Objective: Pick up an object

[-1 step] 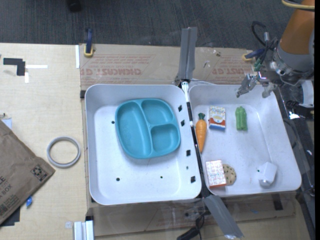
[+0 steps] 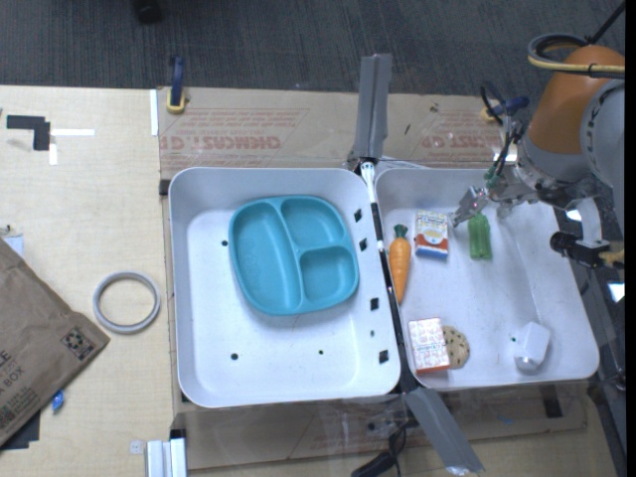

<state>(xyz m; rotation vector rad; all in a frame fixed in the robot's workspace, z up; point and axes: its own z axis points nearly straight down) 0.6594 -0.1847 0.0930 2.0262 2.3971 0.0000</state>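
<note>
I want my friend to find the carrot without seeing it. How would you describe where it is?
Look in the right bin, along its left wall beside the divider. The carrot lies there, green top pointing away. It is the only orange thing, thinner than the small box next to it.

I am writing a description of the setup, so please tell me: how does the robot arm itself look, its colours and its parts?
The arm is grey with a rounded orange band above the wrist. A yellowish cable loops over its top, and dark cables run along the wrist. The gripper is small, of grey metal.
</note>
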